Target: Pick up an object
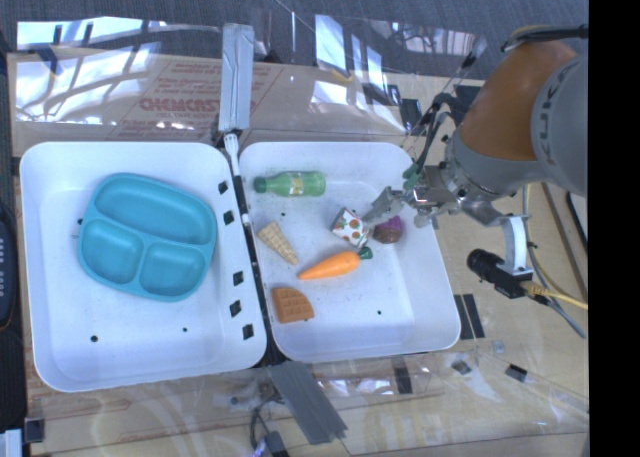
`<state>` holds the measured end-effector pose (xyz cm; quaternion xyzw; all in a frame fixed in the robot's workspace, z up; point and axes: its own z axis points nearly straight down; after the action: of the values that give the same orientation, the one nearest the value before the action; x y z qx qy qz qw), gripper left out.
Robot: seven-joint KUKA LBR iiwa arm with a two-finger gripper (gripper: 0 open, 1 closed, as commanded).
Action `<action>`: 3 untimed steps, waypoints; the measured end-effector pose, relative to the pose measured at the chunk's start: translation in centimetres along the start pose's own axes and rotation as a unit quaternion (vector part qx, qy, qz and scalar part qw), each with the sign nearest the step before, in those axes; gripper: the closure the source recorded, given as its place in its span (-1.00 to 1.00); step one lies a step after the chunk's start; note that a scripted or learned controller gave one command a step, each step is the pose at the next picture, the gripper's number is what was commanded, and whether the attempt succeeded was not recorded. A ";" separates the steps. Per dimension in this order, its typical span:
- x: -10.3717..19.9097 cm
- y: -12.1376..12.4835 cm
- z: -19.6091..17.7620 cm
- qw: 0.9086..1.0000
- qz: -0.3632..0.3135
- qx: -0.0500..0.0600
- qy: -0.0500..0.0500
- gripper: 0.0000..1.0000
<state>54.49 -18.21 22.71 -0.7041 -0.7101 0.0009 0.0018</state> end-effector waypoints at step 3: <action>3.4 8.5 12.5 1.000 -0.003 -0.001 0.000 1.00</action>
<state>62.95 -14.73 10.21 -0.7017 -0.7125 0.0005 0.0014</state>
